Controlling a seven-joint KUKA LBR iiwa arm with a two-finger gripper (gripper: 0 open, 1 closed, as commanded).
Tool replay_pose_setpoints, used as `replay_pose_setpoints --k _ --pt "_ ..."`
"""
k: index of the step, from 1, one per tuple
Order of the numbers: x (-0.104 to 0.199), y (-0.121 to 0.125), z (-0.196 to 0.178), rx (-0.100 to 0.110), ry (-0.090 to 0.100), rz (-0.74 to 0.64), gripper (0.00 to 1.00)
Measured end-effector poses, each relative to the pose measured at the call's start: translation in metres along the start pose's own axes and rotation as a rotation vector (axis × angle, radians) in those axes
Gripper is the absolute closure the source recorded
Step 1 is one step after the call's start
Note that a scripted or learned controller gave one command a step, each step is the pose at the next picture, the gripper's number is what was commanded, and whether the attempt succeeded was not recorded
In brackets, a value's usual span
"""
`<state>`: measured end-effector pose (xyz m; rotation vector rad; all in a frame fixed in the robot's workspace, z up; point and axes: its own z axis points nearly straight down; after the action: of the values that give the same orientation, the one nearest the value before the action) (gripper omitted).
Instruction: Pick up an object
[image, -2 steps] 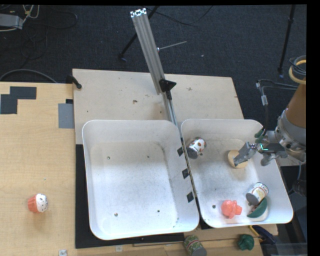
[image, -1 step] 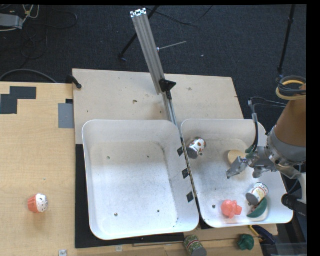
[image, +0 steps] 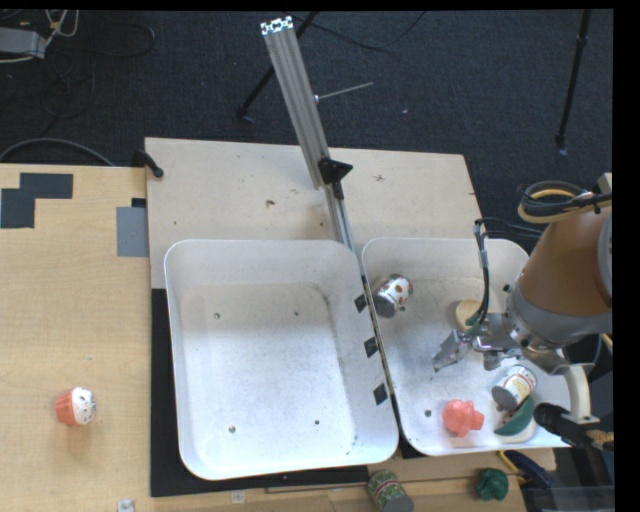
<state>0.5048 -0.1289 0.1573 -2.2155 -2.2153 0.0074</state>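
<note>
Green toy (image: 490, 484) on bench edge, pink object (image: 460, 417) in right bin (image: 420, 262), hand (image: 450, 352) above, grip unclear

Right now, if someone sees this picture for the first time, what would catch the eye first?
Probably the big grey and orange arm reaching in from the right, its claw low over the right bin. Next come the bright things in that bin: a pink object near the front edge and a small red and white one by the divider.
</note>
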Motion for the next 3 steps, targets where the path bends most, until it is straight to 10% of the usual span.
replay_pose_setpoints --k 1,2,3 --pt "0.006 -0.002 0.063 0.0 0.0 0.0 0.0" --pt "0.004 -0.002 0.05 -0.004 -0.001 0.008 1.0" --pt "-0.002 -0.001 -0.012 -0.012 -0.003 0.0 1.0"
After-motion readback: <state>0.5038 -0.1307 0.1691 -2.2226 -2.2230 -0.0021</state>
